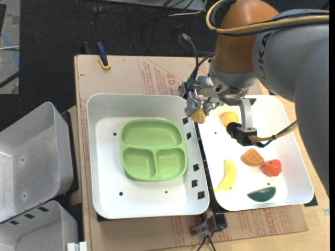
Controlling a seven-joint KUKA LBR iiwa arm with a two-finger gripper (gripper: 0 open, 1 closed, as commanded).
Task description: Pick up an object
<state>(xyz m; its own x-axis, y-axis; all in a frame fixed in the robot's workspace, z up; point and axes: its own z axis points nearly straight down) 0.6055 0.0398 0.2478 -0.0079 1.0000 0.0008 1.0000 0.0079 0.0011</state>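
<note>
The arm [272, 41] comes in from the right, its orange band bulging above the wrist, and the gripper [199, 109] hangs over the strip where the two white bins meet, near their far edge. Between its fingers sits a small tan piece [198, 116], pinched and lifted clear of the bin floor; it is too small to say what it is. The left bin [104, 192] holds a green tray [154, 149] with three compartments, lying flat near the middle. In the right bin [298, 192] the other toy foods lie scattered: a yellow-orange lump [229, 118] just beside the gripper, partly behind a black fitting [241, 135] with its cable, then an orange waffle [252, 158] and a red strawberry [271, 167] close together, a banana [227, 175] nearer the dividing wall, and a dark green piece [261, 194] at the near edge. Both bins sit on a cardboard sheet [136, 72], with a blue and yellow clamp [103, 56] at its far left corner. Off to the left stand grey tubs [31, 150], apart from the bench.
</note>
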